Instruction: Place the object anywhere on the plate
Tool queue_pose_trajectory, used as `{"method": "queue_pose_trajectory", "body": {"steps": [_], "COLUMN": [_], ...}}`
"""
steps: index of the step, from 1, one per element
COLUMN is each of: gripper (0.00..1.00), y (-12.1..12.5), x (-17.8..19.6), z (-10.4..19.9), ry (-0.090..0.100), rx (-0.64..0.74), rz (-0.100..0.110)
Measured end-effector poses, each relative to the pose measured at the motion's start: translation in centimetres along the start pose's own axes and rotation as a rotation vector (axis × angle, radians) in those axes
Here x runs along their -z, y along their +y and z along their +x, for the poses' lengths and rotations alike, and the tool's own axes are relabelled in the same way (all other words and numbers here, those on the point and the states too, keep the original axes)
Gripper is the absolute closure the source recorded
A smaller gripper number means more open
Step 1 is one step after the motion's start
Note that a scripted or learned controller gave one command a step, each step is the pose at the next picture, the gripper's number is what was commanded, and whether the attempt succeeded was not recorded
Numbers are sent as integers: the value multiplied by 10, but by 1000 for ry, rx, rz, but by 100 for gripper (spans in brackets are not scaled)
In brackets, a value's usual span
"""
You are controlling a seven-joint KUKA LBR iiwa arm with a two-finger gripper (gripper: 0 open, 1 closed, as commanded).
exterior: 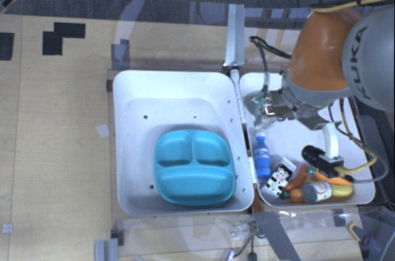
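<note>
The arm (333, 50) runs off the right edge and hides much of the right bin's (364, 195) floor behind its orange band. Below the arm, the small things heaped beside the blue bottle (262, 157) overlap, too jumbled to tell apart.

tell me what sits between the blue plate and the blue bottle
In the camera view, the blue plate lies in the left bin and the blue bottle in the right bin; between them run only the two bins' adjoining white walls.
</note>
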State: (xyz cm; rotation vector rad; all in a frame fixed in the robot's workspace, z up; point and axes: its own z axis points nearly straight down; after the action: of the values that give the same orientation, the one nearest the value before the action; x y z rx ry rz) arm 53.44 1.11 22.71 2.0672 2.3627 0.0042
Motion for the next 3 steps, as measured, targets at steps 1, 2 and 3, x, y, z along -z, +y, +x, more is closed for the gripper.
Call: {"method": "queue_pose_trajectory", "body": {"steps": [1,2,3], "gripper": [100,100,100], "y": [87,38,87], "x": [-43,-42,-41], "z": [-42,-18,-37], "ry": [0,0,-2], "rx": [-5,266,502], "rz": [0,-1,-5]}}
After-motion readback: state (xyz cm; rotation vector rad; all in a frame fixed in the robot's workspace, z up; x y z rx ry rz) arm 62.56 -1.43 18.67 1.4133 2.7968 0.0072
